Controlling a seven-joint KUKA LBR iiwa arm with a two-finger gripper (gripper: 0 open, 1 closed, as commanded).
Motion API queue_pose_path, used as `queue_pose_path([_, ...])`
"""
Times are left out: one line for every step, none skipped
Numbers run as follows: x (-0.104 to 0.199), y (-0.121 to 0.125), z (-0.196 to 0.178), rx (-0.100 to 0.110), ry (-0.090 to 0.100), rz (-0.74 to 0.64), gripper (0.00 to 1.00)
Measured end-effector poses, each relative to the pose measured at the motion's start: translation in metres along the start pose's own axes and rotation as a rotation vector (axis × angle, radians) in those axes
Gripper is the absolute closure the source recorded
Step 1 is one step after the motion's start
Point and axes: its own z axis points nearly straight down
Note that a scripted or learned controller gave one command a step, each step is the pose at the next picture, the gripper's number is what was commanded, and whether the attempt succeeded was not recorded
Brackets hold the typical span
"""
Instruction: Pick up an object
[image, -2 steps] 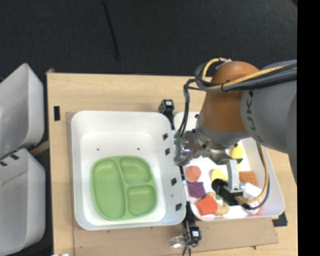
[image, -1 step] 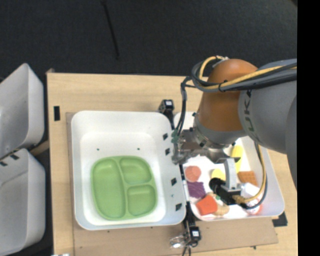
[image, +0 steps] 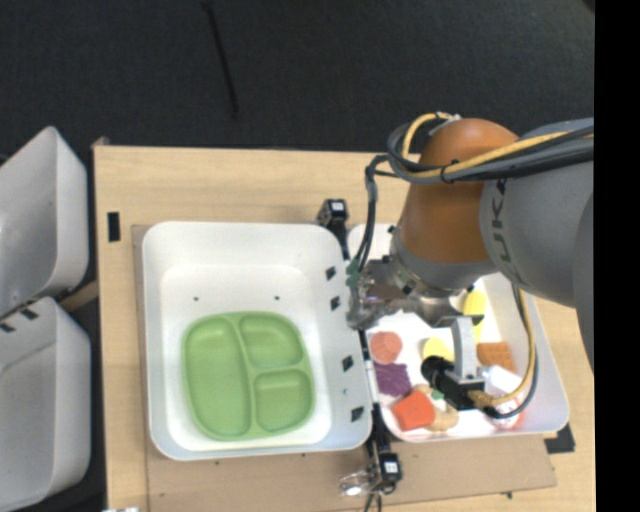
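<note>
Arm position: reaching in from the right, with the wrist stationed over the inner part of the right bin. The gripper sits beneath the wrist, close to that bin's left wall. The arm body hides most of it, so whether it is open or closed cannot be told, and nothing is seen held in it.

Candidate objects lie loose on the right bin floor, crowded toward its near half. A pink round piece lies just below the gripper, with a purple piece beside it. An orange-red block lies nearer the front rim, and a yellow piece and an orange piece lie further right. Crowding leaves little clearance, so a descent is likely to nudge neighbours.

The left bin holds a green divided tray, lying flat, well apart from the gripper.

Judged status: pick not yet achieved. The pink round piece appears the nearest target.
</note>
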Motion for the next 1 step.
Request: queue_pose_path([-0.0007, 0.0007, 0.0196, 0.002, -0.002, 0.004, 1.0])
